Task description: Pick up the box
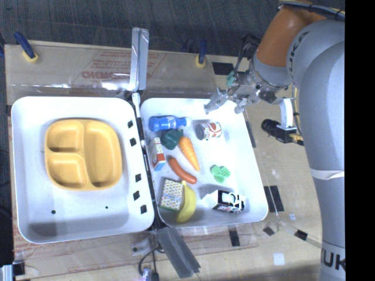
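Camera view puts the box [171, 194], the patterned green-and-white carton, at the near left corner of the right bin [253, 174], lying flat and touching a banana [187, 205] that curls around its right side. I judge that crowding leaves little finger room on that side. Just above it lie a sausage [181, 170] and a carrot [188, 151], with a blue bottle [166, 123] and a can [208, 130] farther back, and a small black-and-white carton [229, 202] near the front right. A yellow divided tray [84, 153] sits in the left bin [23, 174]. My gripper [225, 103] hovers over the right bin's far edge, well apart from the box, fingers spread open, holding nothing.
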Available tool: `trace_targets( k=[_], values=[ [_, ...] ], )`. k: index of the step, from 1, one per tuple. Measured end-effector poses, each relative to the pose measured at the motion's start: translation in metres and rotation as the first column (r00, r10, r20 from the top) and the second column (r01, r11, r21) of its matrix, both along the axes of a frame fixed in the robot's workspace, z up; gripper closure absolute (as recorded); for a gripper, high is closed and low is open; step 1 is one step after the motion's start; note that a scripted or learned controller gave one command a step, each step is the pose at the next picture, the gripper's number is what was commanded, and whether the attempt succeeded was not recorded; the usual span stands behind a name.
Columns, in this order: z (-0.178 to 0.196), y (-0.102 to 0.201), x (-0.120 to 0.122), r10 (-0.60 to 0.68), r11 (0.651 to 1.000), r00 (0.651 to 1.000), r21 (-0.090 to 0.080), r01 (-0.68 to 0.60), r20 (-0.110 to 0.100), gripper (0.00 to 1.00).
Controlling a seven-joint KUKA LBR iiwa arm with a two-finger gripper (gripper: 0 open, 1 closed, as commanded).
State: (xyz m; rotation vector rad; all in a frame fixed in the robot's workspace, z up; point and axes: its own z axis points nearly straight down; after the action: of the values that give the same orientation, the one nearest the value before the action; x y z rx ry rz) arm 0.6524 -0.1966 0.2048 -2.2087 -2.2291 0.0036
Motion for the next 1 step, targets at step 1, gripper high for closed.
trace_targets(
  k=[1],
  values=[
    [-0.086, -0.0107, 0.0049, -0.025, 1.0, 1.0, 0.0, 0.025, 0.0, 0.0]
  ],
)
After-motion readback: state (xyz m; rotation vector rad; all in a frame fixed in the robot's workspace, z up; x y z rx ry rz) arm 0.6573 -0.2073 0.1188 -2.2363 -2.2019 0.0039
